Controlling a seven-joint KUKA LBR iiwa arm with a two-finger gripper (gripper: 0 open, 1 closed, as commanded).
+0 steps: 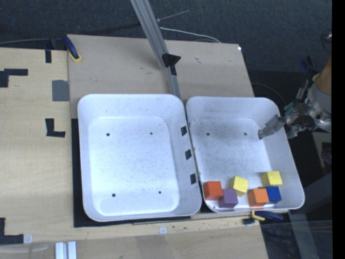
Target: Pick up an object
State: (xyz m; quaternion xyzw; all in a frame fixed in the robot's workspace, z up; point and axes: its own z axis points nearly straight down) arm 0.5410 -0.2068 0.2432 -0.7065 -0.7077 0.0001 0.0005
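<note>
Several small blocks lie along the near edge of the right bin: an orange block, a yellow block, a purple block, a second orange block, a blue block and another yellow block. My gripper hangs over the bin's right rim, well behind the blocks and apart from them. Nothing shows in its grasp. The arm's wrist sits at the right edge of the view.
The left bin sits beside the right one, their rims touching. A slanted metal pole rises from behind the bins' junction. Black tape marks dot the wooden bench at left. A clamp sits at the front rim.
</note>
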